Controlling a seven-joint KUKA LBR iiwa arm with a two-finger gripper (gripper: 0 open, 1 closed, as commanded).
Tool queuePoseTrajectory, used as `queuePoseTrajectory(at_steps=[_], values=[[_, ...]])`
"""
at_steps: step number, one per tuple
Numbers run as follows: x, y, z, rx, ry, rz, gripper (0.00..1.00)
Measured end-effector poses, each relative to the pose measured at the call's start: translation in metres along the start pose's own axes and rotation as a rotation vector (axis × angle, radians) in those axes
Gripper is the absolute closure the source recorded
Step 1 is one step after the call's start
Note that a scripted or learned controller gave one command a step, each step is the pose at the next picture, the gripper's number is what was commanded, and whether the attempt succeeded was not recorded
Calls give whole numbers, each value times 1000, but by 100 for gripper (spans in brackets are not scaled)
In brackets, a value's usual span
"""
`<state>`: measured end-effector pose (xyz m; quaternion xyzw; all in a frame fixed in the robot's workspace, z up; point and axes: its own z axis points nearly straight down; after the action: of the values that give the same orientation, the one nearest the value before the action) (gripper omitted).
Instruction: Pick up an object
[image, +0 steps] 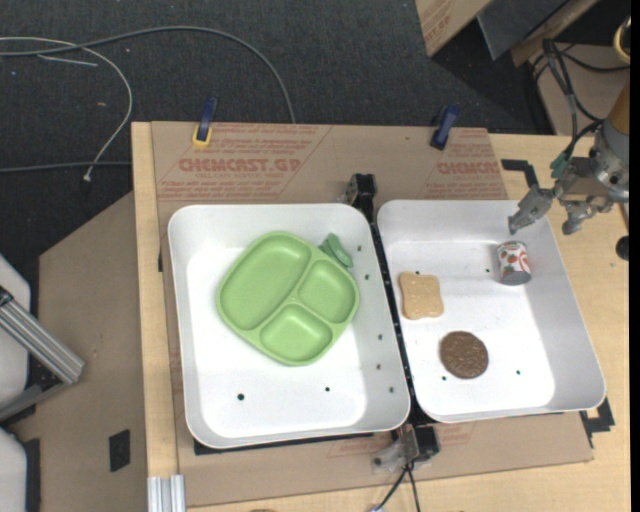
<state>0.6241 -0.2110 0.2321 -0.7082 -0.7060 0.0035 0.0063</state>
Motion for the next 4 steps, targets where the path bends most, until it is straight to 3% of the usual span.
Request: queuePoseTrajectory(at_steps=[1, 4], values=[[1, 3, -8, -13, -3, -3, 0], [-11, 5, 140, -9, 0, -4, 0]])
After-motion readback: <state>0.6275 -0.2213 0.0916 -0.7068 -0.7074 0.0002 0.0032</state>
